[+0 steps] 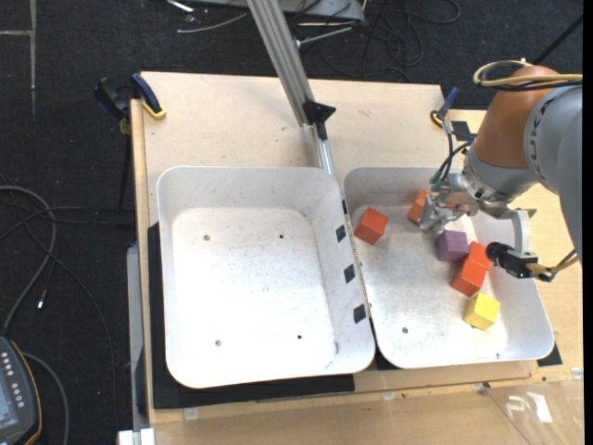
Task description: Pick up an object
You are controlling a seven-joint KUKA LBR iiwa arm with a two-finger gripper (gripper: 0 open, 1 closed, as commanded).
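— Dark carpet strewn with black cables surrounds a pale tabletop (241, 109) that carries two shallow white bins side by side. Where does the arm sit?

— Reaching in from the right, over the right bin (417, 341). Its end effector (435, 213) is down low near that bin's upper part, with the grey arm and its orange band (505, 128) rising behind it.

— Open or closed? Holding anything?

— I cannot tell; the tip is too small and crowded by the wrist hardware to read.

— What lies nearest to it?

— A small orange block (418, 208) just beside the tip, on its left, and a purple cube (453, 245) just below it. Whether either touches the tip is unclear.

— And further out?

— An orange cube (372, 225) sits to the left, near the bins' shared edge. A taller orange block (472, 270) lies below and right of the purple cube, with a yellow cube (481, 311) just beneath that.

— The other bin?

— The left bin (171, 248) shows a speckled white floor. A silver rail (278, 44) slants down from the top toward the seam between both bins.
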